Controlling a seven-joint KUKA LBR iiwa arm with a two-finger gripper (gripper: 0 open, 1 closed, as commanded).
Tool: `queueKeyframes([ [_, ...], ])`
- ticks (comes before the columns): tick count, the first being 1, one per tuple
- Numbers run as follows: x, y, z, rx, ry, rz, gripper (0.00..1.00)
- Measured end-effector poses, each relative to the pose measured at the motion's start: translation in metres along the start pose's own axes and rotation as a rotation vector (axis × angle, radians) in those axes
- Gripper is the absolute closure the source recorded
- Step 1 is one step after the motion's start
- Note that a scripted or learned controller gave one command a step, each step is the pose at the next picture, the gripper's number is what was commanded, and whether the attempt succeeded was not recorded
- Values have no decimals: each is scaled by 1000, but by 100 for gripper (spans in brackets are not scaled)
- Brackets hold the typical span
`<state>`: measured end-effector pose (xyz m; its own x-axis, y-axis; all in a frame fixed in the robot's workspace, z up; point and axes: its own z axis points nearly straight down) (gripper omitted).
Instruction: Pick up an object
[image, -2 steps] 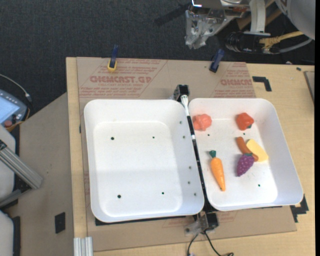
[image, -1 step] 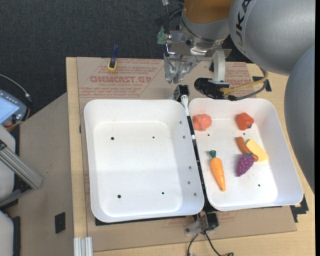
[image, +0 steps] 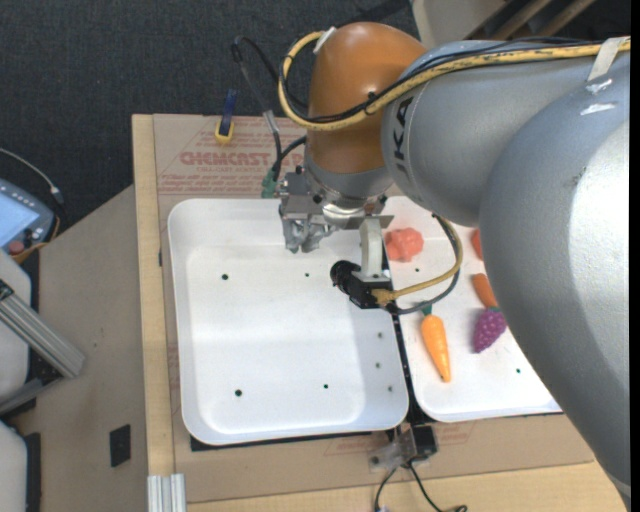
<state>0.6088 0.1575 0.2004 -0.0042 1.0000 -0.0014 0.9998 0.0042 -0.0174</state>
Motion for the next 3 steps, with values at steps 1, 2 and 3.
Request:
queueKeyframes([
  [1, -51, 48, 17, -21, 1, 7, 100],
  [2, -68, -3, 13, -11, 1, 7, 100],
  [3, -105, -40, 17, -11, 1, 8, 100],
])
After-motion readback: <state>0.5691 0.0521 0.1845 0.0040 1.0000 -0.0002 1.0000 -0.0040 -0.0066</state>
